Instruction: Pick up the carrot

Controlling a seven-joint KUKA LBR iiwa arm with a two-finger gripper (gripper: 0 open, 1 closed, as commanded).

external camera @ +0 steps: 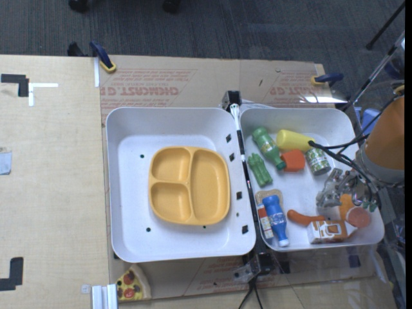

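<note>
The carrot [299, 216], a dark orange tapered piece, lies near the front of the right bin [293, 111], between a blue bottle [275, 219] and a small carton [325, 230]. My gripper [336, 193] hangs low over the right side of that bin, just right of and behind the carrot's thick end. It is apart from the carrot. A small orange piece [347, 205] and a pinkish-red round thing [358, 217] sit directly beside the gripper. Cables and the wrist hide part of it.
The right bin also holds a green bottle [267, 145], a yellow item [295, 138], an orange-red block [293, 161], a can [317, 161] and a green vegetable [259, 170]. In the left bin [122, 192] lies a yellow divided plate [190, 185].
</note>
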